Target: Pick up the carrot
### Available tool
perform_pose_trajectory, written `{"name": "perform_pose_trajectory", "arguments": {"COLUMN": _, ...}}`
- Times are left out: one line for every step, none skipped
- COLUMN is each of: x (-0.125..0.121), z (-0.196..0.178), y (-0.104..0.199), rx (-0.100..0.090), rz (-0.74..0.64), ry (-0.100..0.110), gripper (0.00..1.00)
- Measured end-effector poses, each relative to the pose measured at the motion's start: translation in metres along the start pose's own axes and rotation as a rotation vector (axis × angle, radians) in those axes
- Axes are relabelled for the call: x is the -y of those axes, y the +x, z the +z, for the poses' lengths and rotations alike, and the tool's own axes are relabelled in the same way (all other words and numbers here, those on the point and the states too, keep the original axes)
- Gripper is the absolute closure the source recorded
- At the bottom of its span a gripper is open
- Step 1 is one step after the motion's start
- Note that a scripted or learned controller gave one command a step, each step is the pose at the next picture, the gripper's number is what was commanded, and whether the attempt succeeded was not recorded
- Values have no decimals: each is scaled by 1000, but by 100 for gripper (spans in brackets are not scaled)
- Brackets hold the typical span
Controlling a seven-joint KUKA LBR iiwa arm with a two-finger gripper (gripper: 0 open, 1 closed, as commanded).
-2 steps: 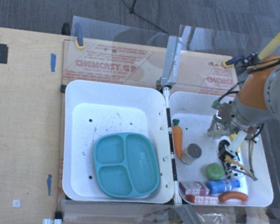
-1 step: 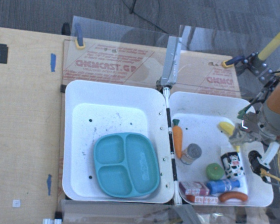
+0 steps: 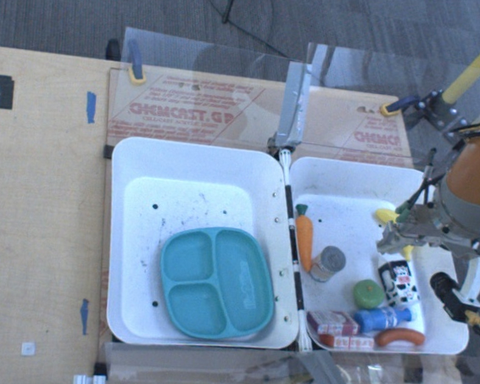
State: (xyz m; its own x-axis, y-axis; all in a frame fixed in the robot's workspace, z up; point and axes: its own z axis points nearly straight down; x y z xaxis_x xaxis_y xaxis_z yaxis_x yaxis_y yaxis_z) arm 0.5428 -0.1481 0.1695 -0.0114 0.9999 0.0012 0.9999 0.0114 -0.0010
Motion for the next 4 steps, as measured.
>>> {"name": "perform_pose_trajectory", "arguments": {"x": 34, "z": -13, "y": 32, "rx": 0, "rz": 201, "ry": 2, "gripper": 100}}
{"name": "perform_pose_trajectory", "arguments": {"x": 26, "z": 63, "y": 44, "rx": 1, "rz": 291, "ry": 2, "gripper": 100}}
{"name": "perform_pose_trajectory", "arguments": {"x": 32, "z": -14, "y": 113, "rx": 1, "rz": 370, "ry": 0, "gripper": 100}}
{"name": "perform_pose_trajectory", "arguments": {"x": 52, "z": -14, "y": 148, "rx": 0, "rz": 176, "ry": 2, "gripper": 100}}
